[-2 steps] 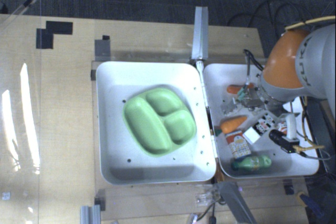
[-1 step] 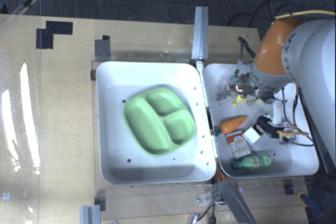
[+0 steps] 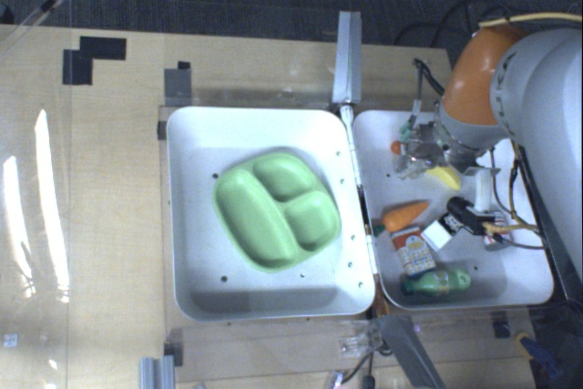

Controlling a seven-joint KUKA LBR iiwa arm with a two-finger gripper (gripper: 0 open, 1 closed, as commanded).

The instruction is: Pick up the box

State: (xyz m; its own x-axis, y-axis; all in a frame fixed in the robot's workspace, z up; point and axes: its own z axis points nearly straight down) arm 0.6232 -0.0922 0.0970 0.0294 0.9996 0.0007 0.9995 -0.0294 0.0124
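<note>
The box [image 3: 414, 252] is small and flat, with a red and white printed top. It lies in the right bin [image 3: 528, 273] near the front left, between an orange carrot [image 3: 405, 215] and a green bottle [image 3: 437, 281]. My gripper [image 3: 417, 152] hangs over the back left part of the same bin, well behind the box and apart from it. A yellow banana-like piece [image 3: 444, 177] lies just right of the gripper. The arm's orange band [image 3: 474, 82] and grey body cover the bin's back right.
The left bin [image 3: 196, 287] holds a green divided plate [image 3: 276, 209]. A black and white object [image 3: 455, 220] lies right of the carrot. A small orange-red item [image 3: 397, 147] sits by the divider. A metal post [image 3: 347, 59] stands between the bins at the back.
</note>
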